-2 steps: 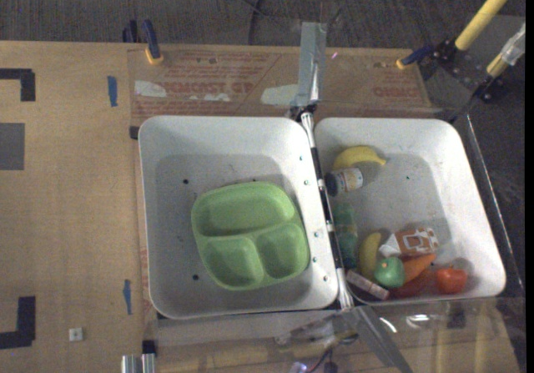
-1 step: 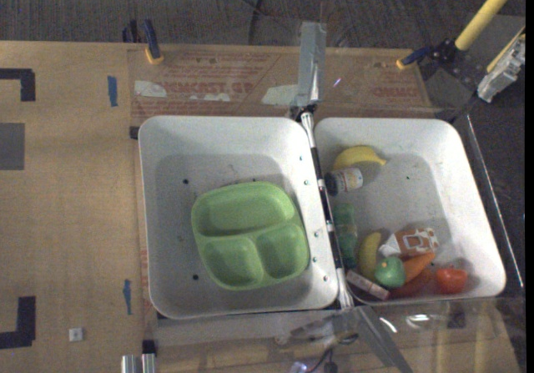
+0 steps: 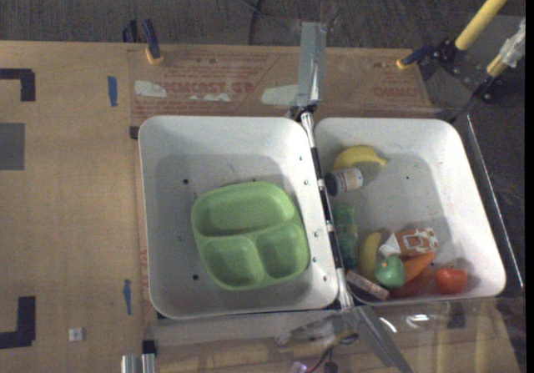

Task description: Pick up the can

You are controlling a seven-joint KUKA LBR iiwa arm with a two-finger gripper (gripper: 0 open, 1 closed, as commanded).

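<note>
The right bin (image 3: pixel 467 196) holds a heap of toy food at its front left. In that heap lies a small orange-and-white labelled container (image 3: pixel 415 240) on its side, which looks like the can. Around it are a yellow piece (image 3: pixel 369 251), a green pear-like piece (image 3: pixel 388 271), an orange carrot shape (image 3: pixel 415 266) and a red tomato shape (image 3: pixel 450 279). A small white bottle with a dark cap (image 3: pixel 346 180) lies against the bin's left wall, with a banana (image 3: pixel 359 157) behind it and a green translucent bottle (image 3: pixel 345 225) in front.
The left bin (image 3: pixel 167 163) holds a green divided plate (image 3: pixel 249 234). A metal divider post (image 3: pixel 310 63) stands behind the seam between the bins. A yellow pole with a clamp (image 3: pixel 488 8) sits at the back right.
</note>
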